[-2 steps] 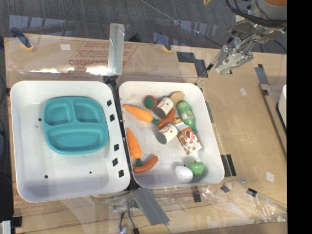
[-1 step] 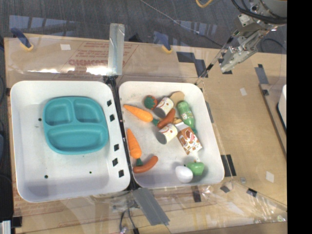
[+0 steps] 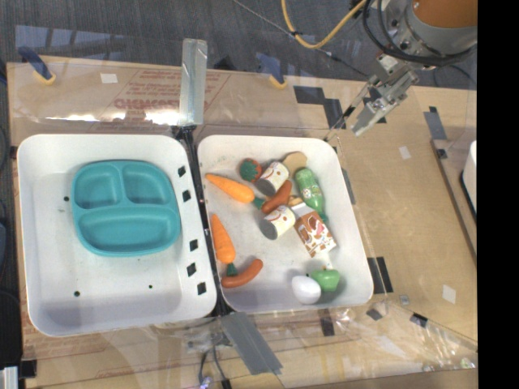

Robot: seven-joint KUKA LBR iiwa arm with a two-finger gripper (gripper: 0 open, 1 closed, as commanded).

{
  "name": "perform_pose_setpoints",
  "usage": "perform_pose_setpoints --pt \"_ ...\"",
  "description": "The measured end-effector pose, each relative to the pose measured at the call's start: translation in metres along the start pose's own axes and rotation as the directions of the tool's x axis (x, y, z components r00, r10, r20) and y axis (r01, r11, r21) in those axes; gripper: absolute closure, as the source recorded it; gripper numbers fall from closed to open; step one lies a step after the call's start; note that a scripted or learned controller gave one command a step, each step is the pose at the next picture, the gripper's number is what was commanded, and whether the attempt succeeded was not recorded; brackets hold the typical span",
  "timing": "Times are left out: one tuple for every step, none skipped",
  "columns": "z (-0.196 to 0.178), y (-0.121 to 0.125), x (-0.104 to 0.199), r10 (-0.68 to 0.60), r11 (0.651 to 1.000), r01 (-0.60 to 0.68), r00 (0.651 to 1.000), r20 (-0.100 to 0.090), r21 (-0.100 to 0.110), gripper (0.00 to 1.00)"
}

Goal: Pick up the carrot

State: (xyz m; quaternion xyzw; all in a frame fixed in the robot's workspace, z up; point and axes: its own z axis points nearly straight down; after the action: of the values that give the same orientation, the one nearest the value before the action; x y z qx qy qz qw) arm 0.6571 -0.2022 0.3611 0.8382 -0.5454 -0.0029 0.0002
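Camera view, taken from above the bench: two shallow white bins are seen side by side. The left bin bears a teal divided plate. The right bin bears a heap of toy food. The gripper is held above the bench just beyond the far right corner of the right bin, well apart from every item; it cannot be told whether it is apart or together.

Two carrots are present in the right bin. One carrot lies near the left wall, pointing toward the heap. A second carrot lies lengthwise beside the left wall, its green top touching a red sausage.

The carrot is judged to be light, rigid moulded plastic with a smooth, somewhat slippery taper. It is best taken across the thick middle, since the narrow tip would be apt to slide out.

A carton carries printing, but it is too small to be read.
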Motion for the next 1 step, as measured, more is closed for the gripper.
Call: perform_pose_setpoints --pt "0.0169 -0.0007 -0.0011 -0.088 0.996 0.088 0.996 -0.002 0.001 1.0"
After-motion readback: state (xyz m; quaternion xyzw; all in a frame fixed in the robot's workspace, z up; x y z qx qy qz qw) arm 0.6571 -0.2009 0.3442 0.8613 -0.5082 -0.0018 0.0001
